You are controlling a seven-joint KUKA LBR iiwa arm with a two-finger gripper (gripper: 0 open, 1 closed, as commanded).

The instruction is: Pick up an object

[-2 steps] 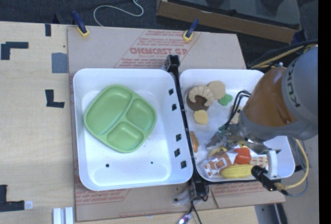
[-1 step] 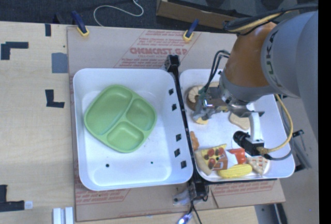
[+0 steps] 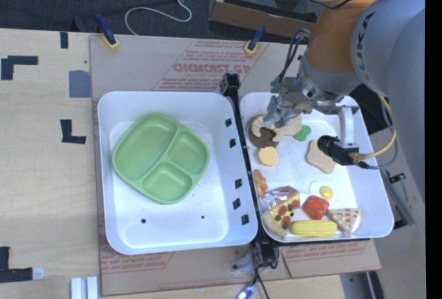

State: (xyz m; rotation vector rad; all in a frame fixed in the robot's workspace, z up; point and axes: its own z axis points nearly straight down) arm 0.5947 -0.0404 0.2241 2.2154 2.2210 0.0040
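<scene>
Toy corn (image 3: 311, 227) and a tomato (image 3: 315, 206) lie at the right bin's (image 3: 376, 204) front edge. At its back-left corner the end effector (image 3: 280, 118) hangs over a brown cookie (image 3: 264, 134); its grip cannot be told, nothing is visibly lifted yet.

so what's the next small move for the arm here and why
Probably a short, straight descent onto the brown cookie. The gripper sits just above the pile at the far end of the right bin, with the cookie directly beneath it and a green piece close beside. Nothing looks held yet.
</scene>
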